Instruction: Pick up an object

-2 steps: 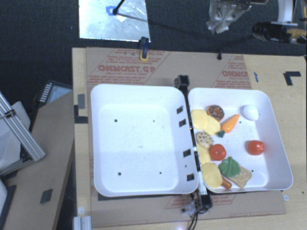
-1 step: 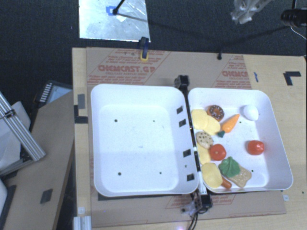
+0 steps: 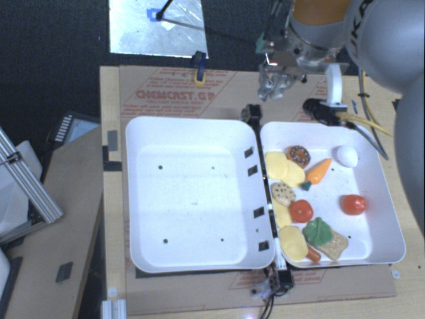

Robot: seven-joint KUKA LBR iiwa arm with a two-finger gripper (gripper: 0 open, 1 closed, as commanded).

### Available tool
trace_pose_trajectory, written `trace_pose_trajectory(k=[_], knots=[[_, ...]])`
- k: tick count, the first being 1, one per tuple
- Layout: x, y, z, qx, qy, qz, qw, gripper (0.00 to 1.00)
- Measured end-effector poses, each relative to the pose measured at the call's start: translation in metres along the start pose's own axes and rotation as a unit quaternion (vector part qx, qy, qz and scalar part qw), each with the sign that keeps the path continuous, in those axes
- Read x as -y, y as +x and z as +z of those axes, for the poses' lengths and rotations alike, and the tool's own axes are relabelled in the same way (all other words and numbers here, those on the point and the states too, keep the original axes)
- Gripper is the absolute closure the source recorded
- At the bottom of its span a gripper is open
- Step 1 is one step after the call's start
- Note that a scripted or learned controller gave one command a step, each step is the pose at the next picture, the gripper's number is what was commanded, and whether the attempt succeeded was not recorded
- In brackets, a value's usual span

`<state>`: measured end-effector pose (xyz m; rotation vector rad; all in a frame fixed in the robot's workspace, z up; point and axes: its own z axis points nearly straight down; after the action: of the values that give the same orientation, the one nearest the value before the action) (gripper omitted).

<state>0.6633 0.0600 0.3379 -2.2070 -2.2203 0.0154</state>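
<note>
Red lettering on the brown cardboard sheet [image 3: 179, 88] under the bins reads roughly "CHEMCAST GP"; the smaller print beside it is too blurred to read. The cardboard lies on a pale wooden surface [image 3: 73, 198], with dark floor beyond and a shiny metal plate [image 3: 156, 18] at the top. A blue-and-yellow clamp [image 3: 199, 68] sits at the cardboard's far edge.

The left bin [image 3: 192, 191] is bare white, showing a few small dark holes. The right bin [image 3: 372, 178] holds toy food — a chocolate donut [image 3: 298, 155], a carrot [image 3: 318, 171], a white egg [image 3: 345, 156], two tomatoes [image 3: 354, 204], yellow slices [image 3: 284, 168], a cookie [image 3: 283, 193], a green leafy piece [image 3: 318, 231] and a toast slice [image 3: 334, 246].

The gripper [image 3: 272, 88] hangs above the cardboard just beyond the right bin's far left corner, well apart from the toys. Nothing shows between its fingers; whether they are open or closed cannot be made out.
</note>
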Motion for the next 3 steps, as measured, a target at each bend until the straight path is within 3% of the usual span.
trace_pose_trajectory(k=[1,2,3], knots=[[-0.005,0.072,-0.015,-0.001,-0.009,-0.002,1.0,1.0],[-0.005,0.151,-0.046,-0.002,-0.011,-0.003,0.9999,1.0],[-0.005,0.176,-0.095,-0.001,-0.011,0.0,0.9999,1.0]])
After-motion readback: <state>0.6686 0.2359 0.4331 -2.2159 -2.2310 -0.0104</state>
